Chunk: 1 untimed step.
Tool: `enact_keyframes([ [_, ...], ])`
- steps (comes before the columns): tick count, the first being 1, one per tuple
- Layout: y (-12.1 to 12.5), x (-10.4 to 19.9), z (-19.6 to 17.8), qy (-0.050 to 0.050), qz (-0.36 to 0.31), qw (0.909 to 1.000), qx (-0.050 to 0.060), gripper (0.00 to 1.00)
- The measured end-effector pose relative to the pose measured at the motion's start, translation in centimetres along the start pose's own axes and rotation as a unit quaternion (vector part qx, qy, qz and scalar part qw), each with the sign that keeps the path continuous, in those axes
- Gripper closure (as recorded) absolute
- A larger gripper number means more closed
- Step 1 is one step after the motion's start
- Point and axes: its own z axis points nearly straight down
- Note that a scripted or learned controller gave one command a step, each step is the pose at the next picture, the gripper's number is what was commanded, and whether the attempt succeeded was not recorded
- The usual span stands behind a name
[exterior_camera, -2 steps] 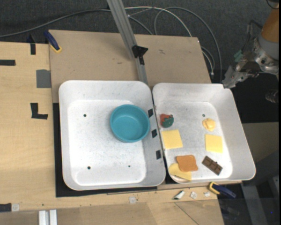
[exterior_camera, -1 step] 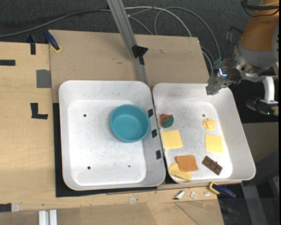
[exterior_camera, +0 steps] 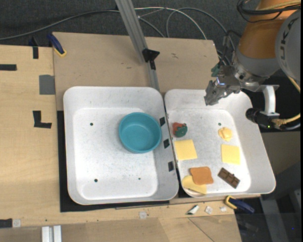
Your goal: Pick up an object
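My gripper (exterior_camera: 212,98) hangs over the far edge of the right bin (exterior_camera: 257,150), with nothing visible between its fingers. Below it in that bin lie a small red and green toy (exterior_camera: 180,129), a yellow square slice (exterior_camera: 186,148), a second yellow slice (exterior_camera: 231,154), a small yellow lump (exterior_camera: 224,133), an orange toast-like piece (exterior_camera: 201,175) on a pale yellow piece (exterior_camera: 191,186), and a brown chocolate bar (exterior_camera: 228,177). A teal bowl (exterior_camera: 139,132) sits in the left bin (exterior_camera: 81,150).
A slanted grey metal pole (exterior_camera: 136,34) rises behind the bins. Cables run across the dark floor at the back. Blue and yellow clamps (exterior_camera: 57,44) sit at the bench's far left corner and at the front right (exterior_camera: 237,203).
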Motion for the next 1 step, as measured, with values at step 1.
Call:
enact_keyframes([
  [1,-1.2,4.53,1.7,0.0,0.001,1.0,0.001,1.0],
])
